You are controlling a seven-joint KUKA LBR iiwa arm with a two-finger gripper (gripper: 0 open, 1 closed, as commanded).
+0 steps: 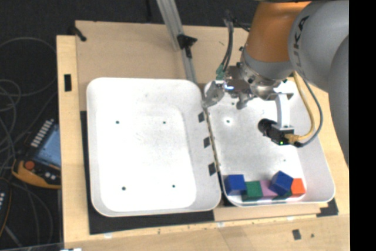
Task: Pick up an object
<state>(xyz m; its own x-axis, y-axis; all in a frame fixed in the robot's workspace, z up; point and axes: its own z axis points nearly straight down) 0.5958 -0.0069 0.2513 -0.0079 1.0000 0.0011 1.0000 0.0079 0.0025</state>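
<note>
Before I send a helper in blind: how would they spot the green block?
Take the right bin, the one under the arm, and look along its near edge, where small blocks sit in a row. The green block is second from the left, between a blue and a pink one.

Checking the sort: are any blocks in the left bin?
No: the blocks all sit along the near edge of the right bin, not in the left bin.
</note>
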